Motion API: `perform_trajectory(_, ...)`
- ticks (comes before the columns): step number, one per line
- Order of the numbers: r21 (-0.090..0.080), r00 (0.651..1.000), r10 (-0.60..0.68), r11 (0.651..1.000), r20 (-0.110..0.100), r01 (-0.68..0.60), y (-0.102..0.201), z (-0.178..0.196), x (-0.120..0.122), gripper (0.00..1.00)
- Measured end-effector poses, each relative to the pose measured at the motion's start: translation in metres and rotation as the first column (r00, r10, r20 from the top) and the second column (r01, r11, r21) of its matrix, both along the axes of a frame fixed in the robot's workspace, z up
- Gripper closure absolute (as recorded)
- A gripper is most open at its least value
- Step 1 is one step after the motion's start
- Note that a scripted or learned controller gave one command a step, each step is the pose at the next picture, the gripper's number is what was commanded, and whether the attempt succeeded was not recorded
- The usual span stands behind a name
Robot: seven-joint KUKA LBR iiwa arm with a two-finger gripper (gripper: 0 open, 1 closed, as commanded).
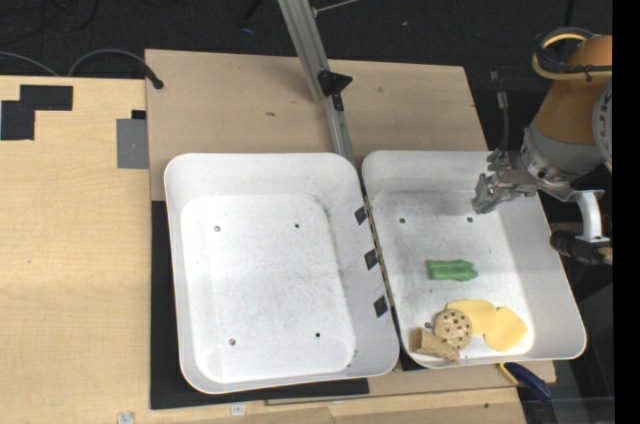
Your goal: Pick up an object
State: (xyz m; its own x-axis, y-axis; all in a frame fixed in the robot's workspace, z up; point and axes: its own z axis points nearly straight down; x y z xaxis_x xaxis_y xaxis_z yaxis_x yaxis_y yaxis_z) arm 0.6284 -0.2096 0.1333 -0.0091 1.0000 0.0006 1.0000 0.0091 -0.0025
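Gripper (487, 195) over right bin (420, 182), no object held.
I cannot tell how far it is open. Risk: the green piece (450, 269) lies apart, nearer the front; a straight descent from here meets bare floor. I judge its long axis runs left-right across the bin. The cookie (452, 326) and yellow pieces (495, 325) cluster at the front.

Grey arm (575, 127) with orange band, ending in a small metallic claw (487, 195).

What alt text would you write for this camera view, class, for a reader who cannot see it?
A gripper hangs over the right bin, above a green object, yellow pieces and a dotted round thing. The left bin adjoins it.
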Motion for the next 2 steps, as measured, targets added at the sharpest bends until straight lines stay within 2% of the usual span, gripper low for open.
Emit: perform_trajectory(2,-0.002,1.000,-0.006,1.000,0.006,0.006,0.008,0.097,-0.001,1.00)
